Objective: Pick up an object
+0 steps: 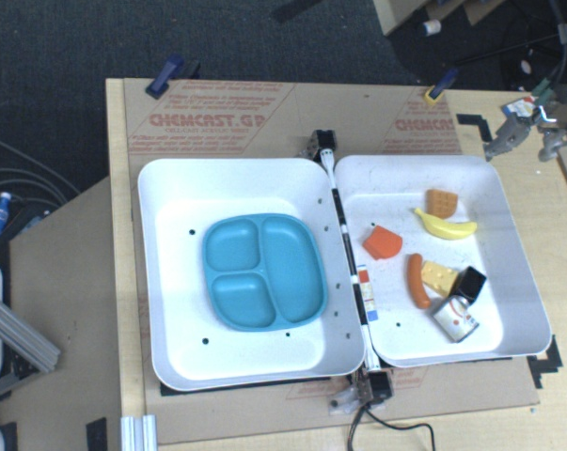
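Note:
The right bin holds several small items. A tan square cracker lies at the back, with a yellow banana just in front of it. An orange-red block sits toward the bin's left side. Nearer the front are an orange sausage, a yellow cheese wedge, a small black piece and a silver can, all close together. My gripper hangs past the bin's back right corner, above the cardboard and apart from every item.
The left bin holds a blue divided plate. A black strip with clips runs between the two bins. Both bins rest on a cardboard sheet held by blue and yellow clamps at its back edge.

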Robot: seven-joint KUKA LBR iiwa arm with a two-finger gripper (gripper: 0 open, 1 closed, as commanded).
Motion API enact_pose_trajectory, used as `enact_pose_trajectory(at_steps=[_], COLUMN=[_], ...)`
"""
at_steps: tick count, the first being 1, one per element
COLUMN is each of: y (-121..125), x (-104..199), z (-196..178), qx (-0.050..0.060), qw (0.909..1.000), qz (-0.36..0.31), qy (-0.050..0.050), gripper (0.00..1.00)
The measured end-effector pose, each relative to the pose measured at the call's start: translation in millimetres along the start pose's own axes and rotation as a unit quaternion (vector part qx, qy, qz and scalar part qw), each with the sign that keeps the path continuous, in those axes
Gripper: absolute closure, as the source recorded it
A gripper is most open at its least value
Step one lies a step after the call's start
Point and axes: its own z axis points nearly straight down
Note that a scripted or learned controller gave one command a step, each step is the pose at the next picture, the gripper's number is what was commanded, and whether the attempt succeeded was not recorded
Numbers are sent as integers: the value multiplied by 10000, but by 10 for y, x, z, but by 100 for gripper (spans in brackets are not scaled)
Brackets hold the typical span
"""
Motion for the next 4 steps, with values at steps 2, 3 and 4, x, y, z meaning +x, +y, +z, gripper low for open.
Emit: enact_pose_trajectory(at_steps=[2,3,4], y=[335,351,358], x=[246,240,1240], z=[2019,1891,372], qx=[17,-3,-26], qw=[10000,10000,10000], qz=[-4,-10,-10], qy=[9,-6,3], gripper=[0,100,100])
